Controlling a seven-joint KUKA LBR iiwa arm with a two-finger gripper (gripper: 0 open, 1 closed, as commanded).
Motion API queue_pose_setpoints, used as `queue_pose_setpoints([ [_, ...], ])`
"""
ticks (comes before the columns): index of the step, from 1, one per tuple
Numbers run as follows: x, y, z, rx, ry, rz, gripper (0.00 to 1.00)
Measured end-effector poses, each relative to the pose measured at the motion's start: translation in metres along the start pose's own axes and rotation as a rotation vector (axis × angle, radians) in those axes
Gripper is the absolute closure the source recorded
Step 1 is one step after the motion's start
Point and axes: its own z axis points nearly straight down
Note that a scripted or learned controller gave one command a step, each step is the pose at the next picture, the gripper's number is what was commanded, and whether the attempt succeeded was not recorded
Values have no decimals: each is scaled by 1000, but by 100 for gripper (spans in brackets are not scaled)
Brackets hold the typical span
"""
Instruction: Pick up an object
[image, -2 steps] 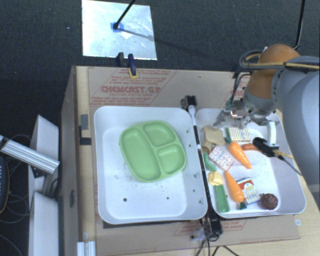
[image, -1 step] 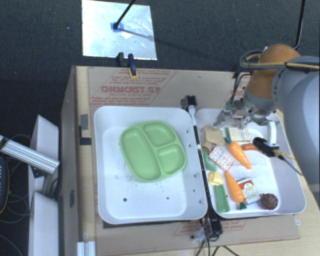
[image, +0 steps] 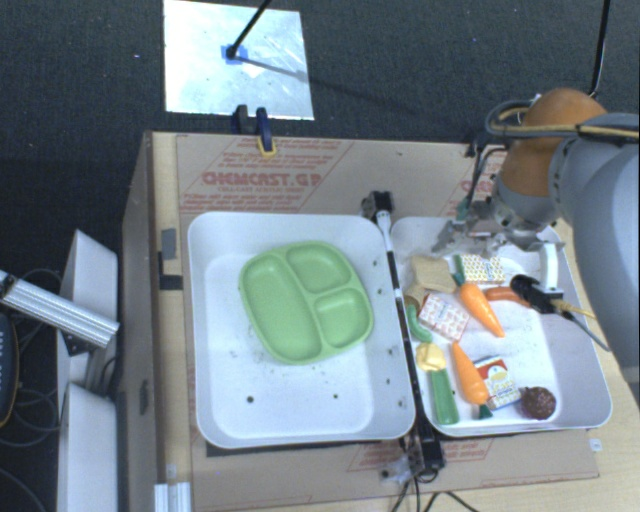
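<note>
Many small items crowd shallow white right bin (image: 590, 385): two orange plastic carrots (image: 482, 308), green stick (image: 442, 392), brown ball (image: 537, 402). My gripper (image: 470, 238) hovers at bin's upper-left corner; grip state — cannot tell. Risk: clutter so tight I snag neighbours or close on nothing.

Divided plate (image: 305, 300) in left bin (image: 215, 400)

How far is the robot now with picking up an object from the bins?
Nothing looks done yet: the toy food, such as the two carrots and the brown ball, lies in the right bin, and the green divided plate sits in the left bin. In hand: the pincer is over the far end of the right bin, with no object seen in it. Left: the grasp and the lift.
</note>
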Motion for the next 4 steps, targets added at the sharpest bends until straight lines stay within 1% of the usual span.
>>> queue_pose_setpoints([
  [1,-16,0,0,0,-1,0,0],
  [3,-16,0,0,0,-2,-1,0],
  [4,-33,-1,1,2,-1,0,0],
])
